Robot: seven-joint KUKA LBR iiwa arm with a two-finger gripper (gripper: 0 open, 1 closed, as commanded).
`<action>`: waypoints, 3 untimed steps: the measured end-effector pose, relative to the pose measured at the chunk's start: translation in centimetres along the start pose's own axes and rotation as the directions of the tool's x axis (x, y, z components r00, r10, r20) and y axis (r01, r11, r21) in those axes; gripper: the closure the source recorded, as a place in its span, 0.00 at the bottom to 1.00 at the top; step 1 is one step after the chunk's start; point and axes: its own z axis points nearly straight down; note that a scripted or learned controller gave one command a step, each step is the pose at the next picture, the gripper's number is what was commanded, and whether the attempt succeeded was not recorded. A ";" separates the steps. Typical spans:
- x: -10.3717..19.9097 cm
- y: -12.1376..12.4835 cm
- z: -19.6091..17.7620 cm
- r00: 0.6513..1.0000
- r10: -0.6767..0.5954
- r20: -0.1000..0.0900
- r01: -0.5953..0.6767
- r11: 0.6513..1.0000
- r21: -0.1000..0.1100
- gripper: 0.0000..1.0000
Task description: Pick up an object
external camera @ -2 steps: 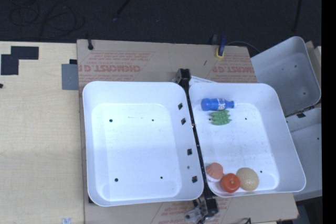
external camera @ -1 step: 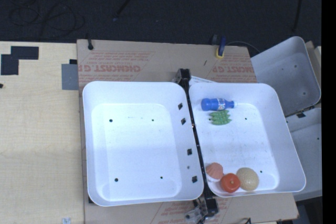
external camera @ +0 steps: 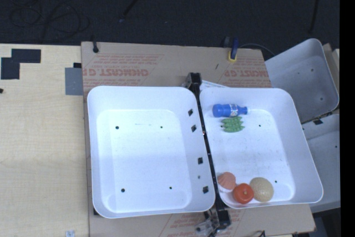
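Cardboard [external camera: 166, 66] under bins: mirrored red print, unreadable | blue bottle [external camera: 228, 110] label illegible | gripper state: cannot tell

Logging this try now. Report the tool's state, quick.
Tool: cannot be told.
Blue bottle and green toy lie loose in the right bin.

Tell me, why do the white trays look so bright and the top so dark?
In the camera view, light from above washes out the left bin and right bin with mild glare; the floor behind stays dim; the blue bottle looks slightly soft.
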 end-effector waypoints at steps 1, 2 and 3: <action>0.0 0.0 0.4 1.000 0.000 0.000 0.000 1.000 0.000 1.00; 0.1 0.0 2.4 1.000 0.000 0.000 0.000 1.000 0.001 1.00; 0.1 0.0 5.5 1.000 0.001 -0.001 -0.001 1.000 0.002 1.00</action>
